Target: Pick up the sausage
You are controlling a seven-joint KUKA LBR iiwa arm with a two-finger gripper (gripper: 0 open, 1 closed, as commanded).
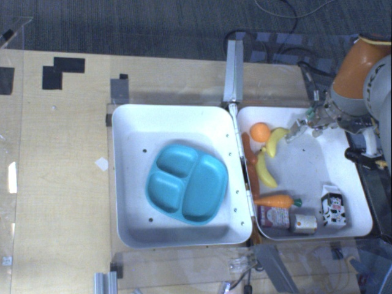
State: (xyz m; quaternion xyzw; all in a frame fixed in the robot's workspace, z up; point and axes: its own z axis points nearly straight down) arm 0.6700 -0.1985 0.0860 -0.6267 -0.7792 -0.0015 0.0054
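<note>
The gripper (304, 126) is up near the back of the right bin (318, 164). It is small and shiny. It hangs over the white floor of the bin, just to the right of the top of a banana (274, 141). I cannot tell how its two tips stand, because they are too tiny and blurry. I see nothing held in them.

The grey arm (367, 90) with its orange band comes in from the right side and bends down to that spot.

The sausage (247, 158) is long, thin and reddish brown. It lies flat along the left wall of the right bin. It is to the left of the gripper, with the bananas in between.

An orange ball (260, 131) sits near the top end of the sausage. A second banana (266, 170) lies just below the first one. A carrot (274, 201) lies across the bin near the bottom end of the sausage. Below the carrot is a dark can (274, 217) lying on its side, and next to it a small grey can (304, 223). A little milk carton (332, 209) with black and white cow spots stands in the front right corner.

The left bin (128, 164) holds a blue plate (187, 184) with three parts. The two bins sit side by side on a tan bench (55, 164).
</note>
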